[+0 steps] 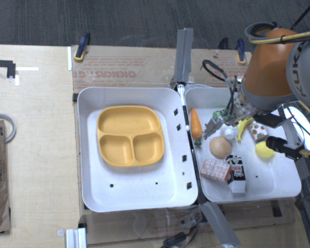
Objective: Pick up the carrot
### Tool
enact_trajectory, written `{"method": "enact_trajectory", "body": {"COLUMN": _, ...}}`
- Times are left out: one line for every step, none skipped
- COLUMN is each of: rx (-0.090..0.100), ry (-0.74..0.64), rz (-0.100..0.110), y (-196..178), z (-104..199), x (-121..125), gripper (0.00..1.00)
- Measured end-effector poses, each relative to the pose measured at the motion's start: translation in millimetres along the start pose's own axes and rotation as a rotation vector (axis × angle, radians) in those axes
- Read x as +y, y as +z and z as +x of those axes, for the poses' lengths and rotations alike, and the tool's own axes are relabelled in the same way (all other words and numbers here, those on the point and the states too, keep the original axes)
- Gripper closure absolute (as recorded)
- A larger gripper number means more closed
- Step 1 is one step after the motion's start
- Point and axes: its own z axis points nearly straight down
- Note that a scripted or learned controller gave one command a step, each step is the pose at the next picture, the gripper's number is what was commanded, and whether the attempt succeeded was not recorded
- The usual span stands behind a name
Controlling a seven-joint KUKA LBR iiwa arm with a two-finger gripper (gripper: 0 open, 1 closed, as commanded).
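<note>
The orange carrot (pixel 195 123) lies lengthwise along the left wall of the right bin (pixel 279 190), its green stub toward the front. My gripper (pixel 210 130) reaches in from the upper right and slants down-left. Its tip is just right of the carrot's lower end, very close to it, and nothing shows held in it. The grey arm with its orange band (pixel 271 61) looms over the bin's back right part.
Crowded around the gripper in the right bin are a tan round item (pixel 220 147), a banana (pixel 242 127), a lemon (pixel 264 149), a pink box (pixel 215 169) and a small carton (pixel 236 172). The left bin (pixel 93 190) holds a yellow divided plate (pixel 130 136).
</note>
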Motion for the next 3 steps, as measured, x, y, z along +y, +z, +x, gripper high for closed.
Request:
{"method": "enact_trajectory", "body": {"rx": 0.001, "ry": -0.077, "rz": 0.001, "y": 0, "z": 61, "x": -4, "gripper": 0.0}}
{"method": "enact_trajectory", "body": {"rx": -0.002, "ry": -0.051, "rz": -0.001, "y": 0, "z": -27, "x": 26, "gripper": 0.0}}
{"method": "enact_trajectory", "body": {"rx": 0.0, "ry": -0.22, "rz": -0.001, "y": 0, "z": 32, "x": 25, "gripper": 0.0}}
